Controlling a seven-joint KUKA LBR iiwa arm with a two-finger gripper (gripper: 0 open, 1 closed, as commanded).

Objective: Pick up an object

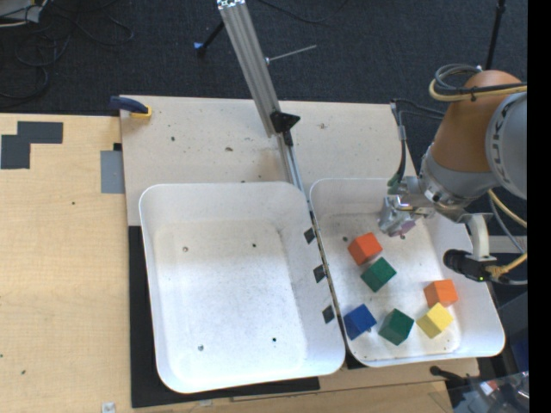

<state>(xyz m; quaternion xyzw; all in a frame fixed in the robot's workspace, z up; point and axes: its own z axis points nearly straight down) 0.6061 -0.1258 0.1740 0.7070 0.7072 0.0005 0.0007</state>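
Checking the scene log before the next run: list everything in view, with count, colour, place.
Orange blocks: 2; one near the right bin's middle, one nearer its right side.
Green blocks: 2; one just below the first orange block, one at the front.
Blue block: 1, front left of right bin.
Yellow block: 1, front right of right bin.
White bins: 2, left bin and right bin, side by side.
Metal post: 1, silver, slanting behind the bins.
Clamp: 1, blue and yellow, bench's back left.
Arm: 1, grey and orange, from the right.
Gripper: 1, over the right bin above the first orange block.
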